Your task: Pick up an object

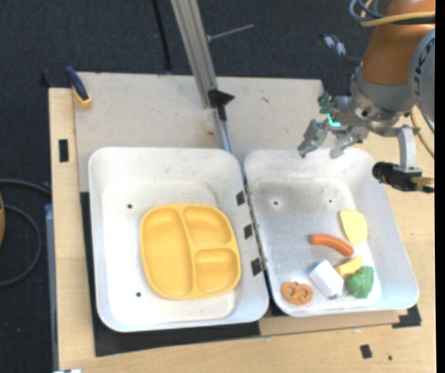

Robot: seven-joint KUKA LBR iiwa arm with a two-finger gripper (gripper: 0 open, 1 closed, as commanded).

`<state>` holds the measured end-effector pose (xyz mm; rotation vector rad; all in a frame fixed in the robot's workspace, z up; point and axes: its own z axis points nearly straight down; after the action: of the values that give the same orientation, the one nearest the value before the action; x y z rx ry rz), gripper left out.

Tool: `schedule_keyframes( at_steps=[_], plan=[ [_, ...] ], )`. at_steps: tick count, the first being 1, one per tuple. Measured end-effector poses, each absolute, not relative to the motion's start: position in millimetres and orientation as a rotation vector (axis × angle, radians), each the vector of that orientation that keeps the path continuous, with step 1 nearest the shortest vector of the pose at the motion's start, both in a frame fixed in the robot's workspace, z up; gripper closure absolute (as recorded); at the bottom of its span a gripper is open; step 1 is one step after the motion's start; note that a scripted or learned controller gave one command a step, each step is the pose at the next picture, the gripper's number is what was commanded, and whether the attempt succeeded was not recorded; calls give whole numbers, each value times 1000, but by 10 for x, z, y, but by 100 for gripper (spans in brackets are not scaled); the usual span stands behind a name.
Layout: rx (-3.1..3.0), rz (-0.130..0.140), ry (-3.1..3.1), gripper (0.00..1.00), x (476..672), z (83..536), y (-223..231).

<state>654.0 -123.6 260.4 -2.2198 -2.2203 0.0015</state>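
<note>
My gripper [325, 144] hangs above the far edge of the right bin [300, 200], its two fingers spread open with nothing between them. Well below it, in the bin's near right part, lie a pale yellow wedge [353, 226], an orange-red sausage [331, 243], a white block [325, 277], a small yellow piece [350, 266], a green broccoli [360, 281] and a brown pretzel [296, 292].
The left bin [113, 177] holds a yellow divided tray [190, 249]. A slanted metal post [199, 61] rises behind the bins, near the gap between them. The far half of the right bin is bare.
</note>
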Motion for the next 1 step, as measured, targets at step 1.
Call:
schedule_keyframes(
  at_steps=[1],
  plan=[
    [-2222,-2,-2223,0,6548,2624,-1236]
  ],
)
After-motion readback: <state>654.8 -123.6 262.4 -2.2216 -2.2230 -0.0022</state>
